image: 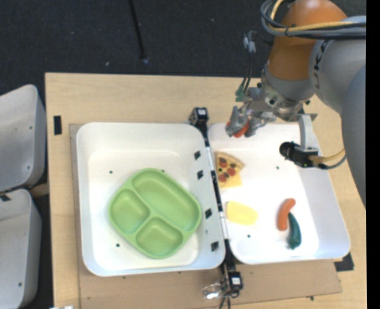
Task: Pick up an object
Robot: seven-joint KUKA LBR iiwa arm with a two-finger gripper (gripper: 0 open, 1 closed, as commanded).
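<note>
Green tray [154, 213] alone, left bin [87, 172]; toy foods beside pizza slice [229, 169], right.

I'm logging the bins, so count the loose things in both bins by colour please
Green: 1, the divided plate
Yellow: 2, the pizza slice and the yellow piece
Orange-red: 1, the sausage
Teal: 1, the teal piece
Total: 5

Green divided plate [154, 212], left bin [93, 148]

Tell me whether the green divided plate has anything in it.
Empty: all three compartments of the green plate show bare green; the toy foods lie in the right bin.
</note>
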